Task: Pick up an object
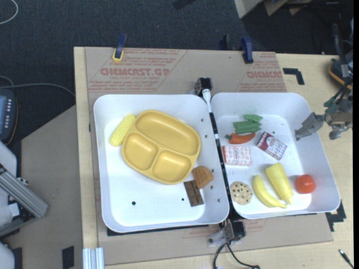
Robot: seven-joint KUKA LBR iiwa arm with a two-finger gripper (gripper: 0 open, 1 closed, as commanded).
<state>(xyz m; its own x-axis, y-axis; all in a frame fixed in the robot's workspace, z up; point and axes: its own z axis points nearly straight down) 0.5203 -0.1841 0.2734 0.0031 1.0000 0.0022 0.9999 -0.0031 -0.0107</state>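
Note:
The right bin (314, 153) holds several toy foods: a green vegetable (247, 124), a red pepper (242, 139), a red-and-white packet (271, 145), a white-and-pink box (237, 156), a cookie (241, 192), a banana (265, 193), a yellow squash (279, 181) and a red tomato (304, 184). My gripper (324, 129) hangs over the right bin's right rim, well right of the packet. Its fingers are open, with nothing between them.
In the left bin (106, 167) lie a yellow divided plate (161, 146), a corn cob (122, 129), a brown bread piece (202, 176) and a chocolate bar (193, 193). A black divider clip (205, 86) sits between the bins at the back.

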